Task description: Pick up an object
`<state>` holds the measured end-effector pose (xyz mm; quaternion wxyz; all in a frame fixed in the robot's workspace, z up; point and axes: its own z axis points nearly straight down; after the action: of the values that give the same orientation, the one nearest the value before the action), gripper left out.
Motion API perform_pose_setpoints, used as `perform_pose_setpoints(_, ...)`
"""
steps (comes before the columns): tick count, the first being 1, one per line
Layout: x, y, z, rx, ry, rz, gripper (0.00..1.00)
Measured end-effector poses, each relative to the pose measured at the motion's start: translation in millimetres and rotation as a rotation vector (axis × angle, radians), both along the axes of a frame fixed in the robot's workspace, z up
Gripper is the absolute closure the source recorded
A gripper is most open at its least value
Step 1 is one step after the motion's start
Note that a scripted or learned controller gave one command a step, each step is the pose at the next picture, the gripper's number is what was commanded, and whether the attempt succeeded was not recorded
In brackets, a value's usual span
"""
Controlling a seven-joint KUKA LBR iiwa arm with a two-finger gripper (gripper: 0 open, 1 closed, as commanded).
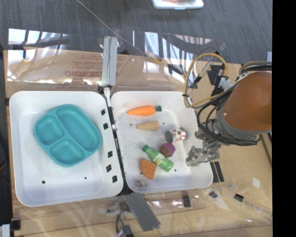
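Small, perhaps brownish scrap (141,183), bin-front.

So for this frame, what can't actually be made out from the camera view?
- Gripper: whether it is open or shut, or holding anything; it is small and blurred at the right bin's edge.
- Small item at the bin's near edge: too tiny to identify.
- Patterned object beside the purple piece: too blurred to name.
- White object at the top: cut off by the frame edge.
- Arm's upper part: cut off at the right.
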<state>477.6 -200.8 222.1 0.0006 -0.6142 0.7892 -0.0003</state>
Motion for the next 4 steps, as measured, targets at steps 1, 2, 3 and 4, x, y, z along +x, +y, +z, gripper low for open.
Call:
perform_pose_setpoints(1,2,2,10,0.001,-0.002,0.005,1.0)
perform_pose_setpoints(2,0,-10,54,-0.001,-0.002,-0.237,1.0)
perform_pose_setpoints(3,1,-9,64,0.0,-0.003,-0.233,1.0)
perform_pose_setpoints(4,3,-8,74,0.0,-0.004,-0.23,1.0)
